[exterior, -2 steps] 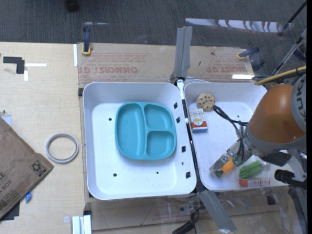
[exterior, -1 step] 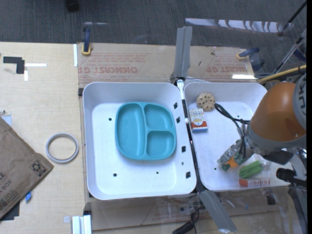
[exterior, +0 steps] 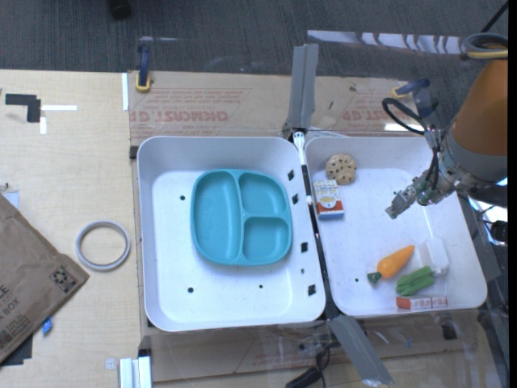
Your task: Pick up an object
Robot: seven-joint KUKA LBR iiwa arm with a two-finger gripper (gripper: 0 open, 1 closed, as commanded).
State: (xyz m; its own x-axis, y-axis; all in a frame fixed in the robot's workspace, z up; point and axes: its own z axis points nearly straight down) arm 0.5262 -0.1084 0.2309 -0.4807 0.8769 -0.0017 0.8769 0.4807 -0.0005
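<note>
The right bin (exterior: 380, 301) holds several small items: a cookie (exterior: 341, 168) near the back, a small red and white carton (exterior: 327, 198) by the left wall, an orange carrot (exterior: 394, 262), a green vegetable (exterior: 415, 280), a white block (exterior: 434, 255) and a flat red and white packet (exterior: 422, 302) at the front right. My gripper (exterior: 401, 202) hangs over the right side of this bin, above and behind the carrot, tilted toward the left. Nothing shows between its fingers.
The left bin (exterior: 161, 241) carries a teal divided plate (exterior: 241, 217). A roll of tape (exterior: 102, 244) and a brown cardboard box (exterior: 28, 277) lie on the bench at the left. Cables (exterior: 408, 107) run behind the right bin.
</note>
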